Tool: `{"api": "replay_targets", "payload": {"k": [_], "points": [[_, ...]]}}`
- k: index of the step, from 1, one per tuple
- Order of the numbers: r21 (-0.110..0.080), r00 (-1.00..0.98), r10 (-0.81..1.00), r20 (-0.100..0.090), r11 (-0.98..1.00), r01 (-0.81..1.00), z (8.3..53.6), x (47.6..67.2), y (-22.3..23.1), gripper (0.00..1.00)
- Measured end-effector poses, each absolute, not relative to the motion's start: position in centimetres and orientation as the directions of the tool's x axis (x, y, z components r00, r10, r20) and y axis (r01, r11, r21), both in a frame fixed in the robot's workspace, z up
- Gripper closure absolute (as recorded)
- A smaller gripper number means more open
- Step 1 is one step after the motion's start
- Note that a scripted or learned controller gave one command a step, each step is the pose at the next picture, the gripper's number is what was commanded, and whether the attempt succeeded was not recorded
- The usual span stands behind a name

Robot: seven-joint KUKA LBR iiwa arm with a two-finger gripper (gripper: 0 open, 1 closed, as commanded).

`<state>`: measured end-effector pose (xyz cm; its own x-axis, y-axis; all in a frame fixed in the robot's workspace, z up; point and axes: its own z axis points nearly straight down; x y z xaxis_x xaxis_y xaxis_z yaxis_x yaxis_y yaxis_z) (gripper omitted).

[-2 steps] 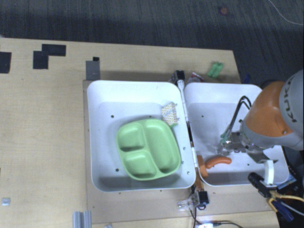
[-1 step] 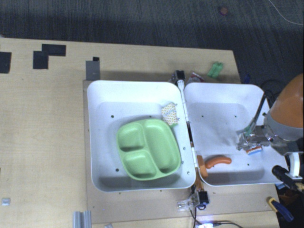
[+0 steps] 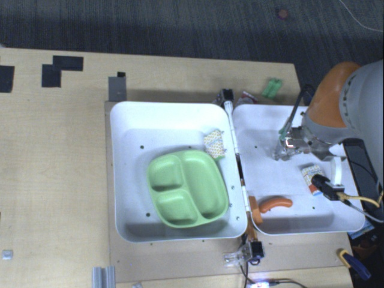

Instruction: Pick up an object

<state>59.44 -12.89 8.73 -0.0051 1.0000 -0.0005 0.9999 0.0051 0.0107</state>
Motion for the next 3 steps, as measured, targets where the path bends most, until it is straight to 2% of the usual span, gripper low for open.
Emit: {"api": "replay_targets", "payload": {"k": [1, 2, 3], "points": [[0.006, -0.004, 1.000, -0.002, 0.004, 1.000, 17.0, 61.5, -20.7, 1.00], [0.004, -0.003, 1.000, -0.001, 0.003, 1.000, 22.9, 50.5, -20.6, 1.00], [0.004, -0.006, 1.000, 0.001, 0.006, 1.000, 25.2, 58.2, -11.5, 1.00]]}}
